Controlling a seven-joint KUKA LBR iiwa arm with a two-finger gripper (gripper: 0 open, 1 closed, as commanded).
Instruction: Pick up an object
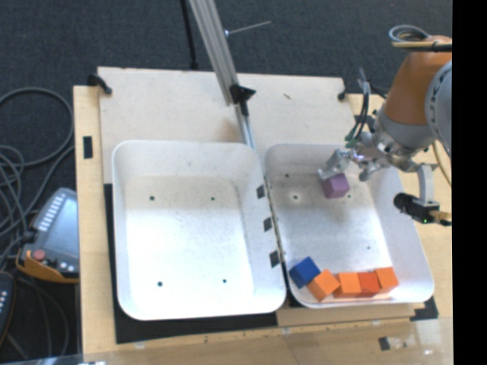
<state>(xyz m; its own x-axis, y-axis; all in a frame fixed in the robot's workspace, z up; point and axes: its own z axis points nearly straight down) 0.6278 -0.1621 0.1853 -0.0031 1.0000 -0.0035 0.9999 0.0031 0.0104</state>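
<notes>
arm reaches in from the right, orange band above the wrist, wrist tipped down-left over the right bin. gripper sits above the bin's upper middle, fingers clamped on a purple cube that hangs just under them, clear of the floor. cube is tilted, one corner low; no long axis. blue block and a row of orange blocks lie along the near wall.
</notes>
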